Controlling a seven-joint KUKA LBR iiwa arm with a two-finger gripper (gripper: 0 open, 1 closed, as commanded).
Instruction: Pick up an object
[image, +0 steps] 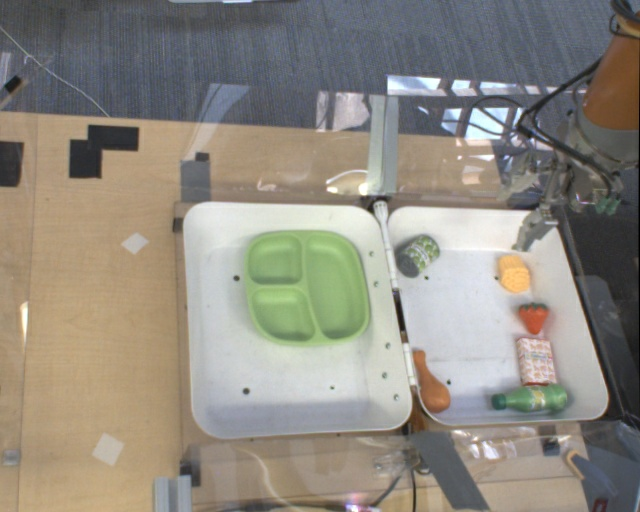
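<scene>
Pincer (530, 232) hangs at upper right over the right bin (470, 330), just above the cracker (514, 274), nothing in it, opening can't tell; likely lining up on that cracker, with strawberry (534, 318) and bottle (530, 401) below.

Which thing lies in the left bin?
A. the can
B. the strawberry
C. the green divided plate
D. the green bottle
C: the green plate, with three compartments, rests in the middle of the left bin; the bottle, strawberry and can all lie in the right bin.
</scene>
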